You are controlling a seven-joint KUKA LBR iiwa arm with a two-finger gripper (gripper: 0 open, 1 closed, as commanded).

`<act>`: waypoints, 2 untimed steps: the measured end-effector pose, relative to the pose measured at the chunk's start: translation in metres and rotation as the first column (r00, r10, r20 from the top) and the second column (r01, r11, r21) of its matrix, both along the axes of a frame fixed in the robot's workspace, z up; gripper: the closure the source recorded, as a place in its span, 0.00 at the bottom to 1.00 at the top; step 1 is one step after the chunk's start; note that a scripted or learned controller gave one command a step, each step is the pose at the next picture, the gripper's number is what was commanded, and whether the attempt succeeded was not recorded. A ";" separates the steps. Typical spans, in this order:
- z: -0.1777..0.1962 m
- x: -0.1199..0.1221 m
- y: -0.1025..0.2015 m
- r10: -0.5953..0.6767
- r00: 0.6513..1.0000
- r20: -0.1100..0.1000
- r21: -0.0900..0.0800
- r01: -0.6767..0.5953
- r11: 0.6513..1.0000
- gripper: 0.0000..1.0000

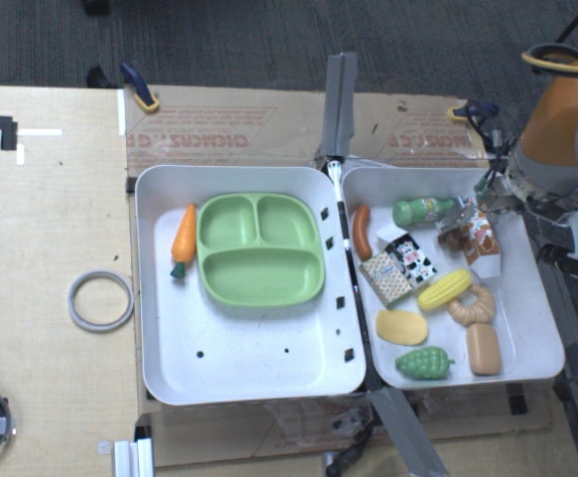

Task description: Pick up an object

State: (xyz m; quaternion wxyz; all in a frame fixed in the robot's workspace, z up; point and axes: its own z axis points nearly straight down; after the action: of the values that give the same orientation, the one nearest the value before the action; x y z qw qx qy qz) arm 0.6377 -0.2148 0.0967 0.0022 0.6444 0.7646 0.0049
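Camera view: right bin (547,351) crowded with toys, bottle (423,210), corn (444,289) and grapes (425,364) among them; pincer (485,199) at its upper right, grip unclear. Left bin (160,356) holds tray (261,249), carrot (184,237).

Crowded right bin (542,311); left bin's (259,361) near half open.

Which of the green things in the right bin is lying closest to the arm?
The green bottle, lying on its side at the bin's far end; the green bumpy fruit sits at the near edge.
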 end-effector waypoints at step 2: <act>-0.001 -0.078 0.060 0.083 0.997 -0.002 -0.015 -0.083 0.996 0.00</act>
State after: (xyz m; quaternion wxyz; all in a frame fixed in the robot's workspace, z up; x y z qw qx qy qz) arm 0.5597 -0.1553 0.0959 0.0063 0.6121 0.7908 -0.0011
